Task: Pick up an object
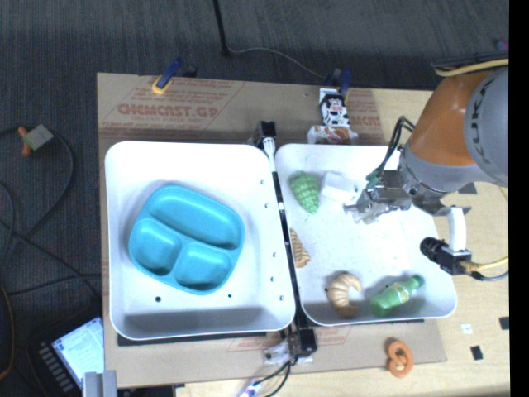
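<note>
In the right bin (430, 308), the metal claw (364, 208) hovers mid-bin; how wide it stands, I cannot tell. A ribbed green corn (305, 192) lies at its nine o'clock, a glossy green bottle (395, 295) at five o'clock.

Blue divided tray (186, 236), green bottle (396, 295), tan croissant (343, 292), white bins (198, 160).

Two white bins (124, 172), one blue tray (186, 236)
</note>
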`<state>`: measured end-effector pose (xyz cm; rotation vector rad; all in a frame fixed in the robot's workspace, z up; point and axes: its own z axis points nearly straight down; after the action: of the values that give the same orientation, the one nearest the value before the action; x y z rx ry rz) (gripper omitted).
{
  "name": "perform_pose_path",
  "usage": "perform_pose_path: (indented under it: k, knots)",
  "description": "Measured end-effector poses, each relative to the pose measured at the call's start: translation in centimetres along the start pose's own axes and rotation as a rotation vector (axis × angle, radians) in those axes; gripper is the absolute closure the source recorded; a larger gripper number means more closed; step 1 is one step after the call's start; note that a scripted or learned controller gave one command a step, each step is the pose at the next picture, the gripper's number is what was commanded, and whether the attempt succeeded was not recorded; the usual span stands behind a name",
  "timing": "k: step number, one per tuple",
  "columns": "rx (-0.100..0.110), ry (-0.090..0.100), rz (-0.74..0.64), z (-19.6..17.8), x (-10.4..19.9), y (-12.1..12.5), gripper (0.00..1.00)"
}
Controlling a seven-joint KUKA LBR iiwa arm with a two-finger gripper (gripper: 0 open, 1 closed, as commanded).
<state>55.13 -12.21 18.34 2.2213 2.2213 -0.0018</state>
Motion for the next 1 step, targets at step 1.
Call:
perform_pose_path:
  k: [1]
  knots:
    - [0.001,0.000,0.000,-2.50,2.41,-5.36,1.00]
